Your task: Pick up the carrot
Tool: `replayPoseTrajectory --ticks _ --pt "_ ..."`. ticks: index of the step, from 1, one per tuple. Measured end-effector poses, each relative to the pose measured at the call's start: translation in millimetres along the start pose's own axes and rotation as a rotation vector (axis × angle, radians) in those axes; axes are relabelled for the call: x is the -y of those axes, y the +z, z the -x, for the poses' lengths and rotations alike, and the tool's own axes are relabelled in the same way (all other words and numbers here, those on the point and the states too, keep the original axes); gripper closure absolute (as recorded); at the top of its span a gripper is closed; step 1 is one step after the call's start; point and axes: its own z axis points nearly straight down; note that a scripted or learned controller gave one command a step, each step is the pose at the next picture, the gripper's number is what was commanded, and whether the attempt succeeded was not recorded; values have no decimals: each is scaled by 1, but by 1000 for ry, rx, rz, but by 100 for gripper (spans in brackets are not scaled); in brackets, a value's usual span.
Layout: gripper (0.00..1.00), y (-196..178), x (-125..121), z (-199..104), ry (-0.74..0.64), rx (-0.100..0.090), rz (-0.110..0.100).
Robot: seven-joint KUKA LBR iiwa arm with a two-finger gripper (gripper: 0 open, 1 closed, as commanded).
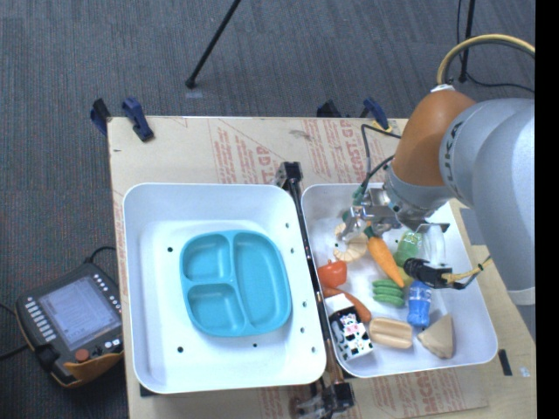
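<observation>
- At the near edge of the right shallow white bin (489, 343), a black-and-white patterned carton (354, 336) is seen, with a tan hot-dog bun toy (390, 333) just to its right and a beige wedge-shaped piece (438, 336) beyond that.
- A small blue bottle (419, 305) is shown just far of the wedge, beside a green pea-pod toy (389, 291).
- A red tomato-like toy (332, 274) lies near the bin's left wall, with a small orange-red piece (356, 305) just near of it.
- The long orange plastic carrot (385, 261) is shown in the middle of the right bin, lying at a slant, its far end directly under the gripper and its near end touching the pea pod.
- The grey two-finger gripper (371, 219) is placed over the carrot's far end; whether its jaws are open or closed cannot be told, nor whether the carrot is gripped.
- A pale shell-like toy (351, 249) lies just left of the carrot.
- The left shallow white bin (157, 339) bears a light-blue divided plastic plate (236, 282) with three compartments.
- A handheld control pendant with a screen (70, 321) rests on the carpet, left of the bench.
</observation>
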Motion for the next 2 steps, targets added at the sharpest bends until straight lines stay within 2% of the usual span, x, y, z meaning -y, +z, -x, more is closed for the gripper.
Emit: replayPoseTrajectory --ticks 1,2 --pt "100 -134 41 -13 196 2 3" --pt "100 -143 53 32 296 2 2"
